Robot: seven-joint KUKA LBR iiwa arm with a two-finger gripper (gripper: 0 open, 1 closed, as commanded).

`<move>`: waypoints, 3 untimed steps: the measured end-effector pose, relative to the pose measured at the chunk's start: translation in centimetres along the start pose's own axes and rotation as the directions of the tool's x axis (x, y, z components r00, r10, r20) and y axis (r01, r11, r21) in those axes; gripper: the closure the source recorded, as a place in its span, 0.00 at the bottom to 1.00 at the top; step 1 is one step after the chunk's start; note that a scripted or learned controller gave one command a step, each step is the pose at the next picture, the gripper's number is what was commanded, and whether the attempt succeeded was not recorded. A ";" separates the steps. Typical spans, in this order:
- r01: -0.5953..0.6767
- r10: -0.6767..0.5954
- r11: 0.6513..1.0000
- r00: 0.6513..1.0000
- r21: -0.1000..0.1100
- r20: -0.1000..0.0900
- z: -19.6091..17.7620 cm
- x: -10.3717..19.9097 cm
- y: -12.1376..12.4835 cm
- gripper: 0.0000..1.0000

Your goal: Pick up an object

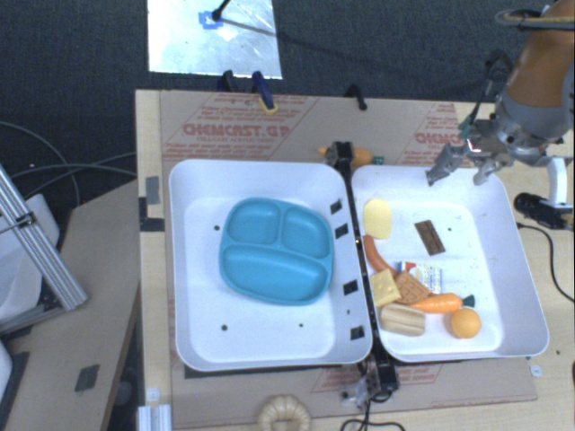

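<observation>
Dark carpet surrounds a bench point(180, 241) topped with a printed brown board point(296, 119), which carries two shallow white bins side by side, joined along a black clipped seam. A silver sheet point(216, 25) lies on the carpet beyond the board's far edge.

Left bin point(193, 330): holds one blue divided plate point(274, 250), set near the centre, clear of all four walls.

Right bin point(512, 285): holds the pickable items, grouped toward its near-left corner, probably because they settle there against one another.
- Pale yellow piece point(377, 218), close to the seam wall, toward the far edge.
- Brown bar point(429, 237), alone near the bin's centre, well apart from the rest.
- Sausage point(375, 252), lying along the seam wall.
- Cheese wedge point(386, 287) and cracker point(411, 287), touching.
- Carrot point(437, 303), bread roll point(402, 320) and orange ball point(464, 323), along the near edge.

Gripper point(463, 164): hangs above the right bin's far edge, toward its far-right corner, with both fingers visibly spread and nothing between them. The arm point(539, 70) enters over that corner.

Judgement: the pick has not begun. The spread fingers suit an approach from above. The brown bar is the closest item and stands free on all sides, so it offers the cleanest descent, though its flat profile may let the fingers slide off. The clustered items risk a grasp that nudges neighbours.
</observation>
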State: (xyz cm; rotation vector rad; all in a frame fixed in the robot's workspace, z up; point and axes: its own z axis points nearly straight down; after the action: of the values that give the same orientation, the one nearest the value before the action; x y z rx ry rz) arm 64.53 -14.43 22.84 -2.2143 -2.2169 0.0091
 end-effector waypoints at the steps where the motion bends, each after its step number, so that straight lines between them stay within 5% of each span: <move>1: 0.002 -0.002 1.000 1.000 -0.012 0.002 -0.8 0.0 0.2 0.00; 3: 0.004 -0.004 1.000 1.000 -0.007 0.001 11.1 0.4 -0.5 0.00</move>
State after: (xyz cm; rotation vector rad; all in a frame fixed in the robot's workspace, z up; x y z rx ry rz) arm 63.88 -13.97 11.79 -2.2145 -2.2250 0.0020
